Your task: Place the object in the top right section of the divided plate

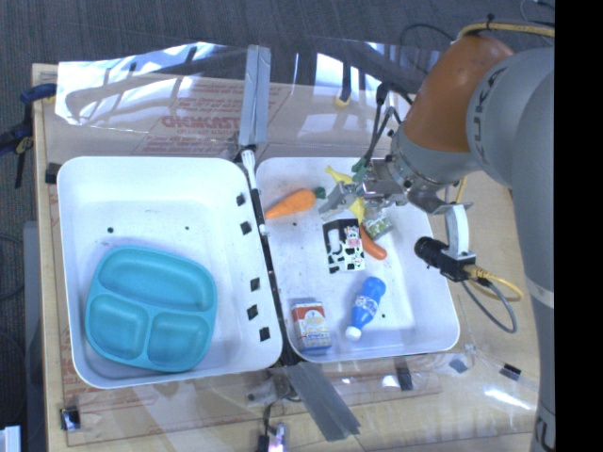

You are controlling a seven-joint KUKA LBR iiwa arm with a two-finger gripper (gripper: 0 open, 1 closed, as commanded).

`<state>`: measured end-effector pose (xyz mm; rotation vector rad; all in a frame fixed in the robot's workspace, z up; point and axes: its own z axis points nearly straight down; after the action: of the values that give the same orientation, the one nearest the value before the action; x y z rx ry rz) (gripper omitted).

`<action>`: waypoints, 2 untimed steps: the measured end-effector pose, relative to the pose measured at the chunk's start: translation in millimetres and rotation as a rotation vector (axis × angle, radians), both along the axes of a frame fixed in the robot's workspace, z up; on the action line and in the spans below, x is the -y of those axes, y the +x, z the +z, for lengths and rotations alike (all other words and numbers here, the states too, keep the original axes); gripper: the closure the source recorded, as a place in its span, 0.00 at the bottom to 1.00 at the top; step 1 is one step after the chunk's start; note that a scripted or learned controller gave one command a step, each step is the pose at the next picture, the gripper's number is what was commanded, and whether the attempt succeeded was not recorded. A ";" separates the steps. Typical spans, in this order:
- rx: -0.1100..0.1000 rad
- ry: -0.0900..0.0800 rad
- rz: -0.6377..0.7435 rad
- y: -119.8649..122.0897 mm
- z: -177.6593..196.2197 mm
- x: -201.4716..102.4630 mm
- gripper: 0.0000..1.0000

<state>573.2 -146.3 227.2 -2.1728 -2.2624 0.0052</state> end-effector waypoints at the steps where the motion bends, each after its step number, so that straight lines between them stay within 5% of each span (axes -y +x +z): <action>1: -0.002 0.001 0.038 -93.8 -33.2 -38.1 1.00; 2: 0.003 -0.001 0.126 -5.1 28.8 -106.9 1.00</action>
<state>568.2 -39.4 256.1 -2.0280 -2.3964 0.0036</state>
